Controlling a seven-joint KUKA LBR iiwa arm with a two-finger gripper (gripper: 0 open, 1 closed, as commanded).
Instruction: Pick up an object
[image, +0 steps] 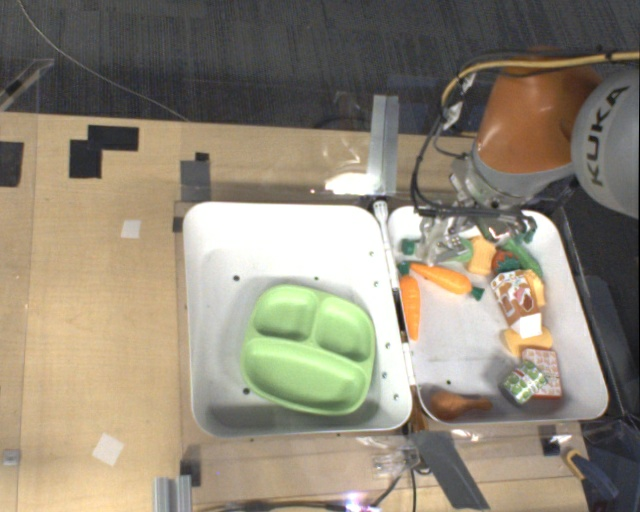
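Note:
My gripper (441, 238) hangs low over the far left part of the right bin (588, 330), under the orange-banded wrist. Just in front of it lies an orange carrot (441, 279), pointing left to right. A second carrot (410, 306) lies along the bin's left wall. Beside the gripper on the right are a yellow-orange piece (482, 256) and a green item (522, 251). A small green bit (408, 243) sits to the gripper's left. The arm's body hides the bin's far edge.
Further toys lie in the right bin: a printed red carton (517, 293), a cheese wedge (527, 336), an orange box (541, 362), a green can (519, 384) and a brown drumstick (460, 404). The left bin (210, 300) holds a green divided plate (310, 348).

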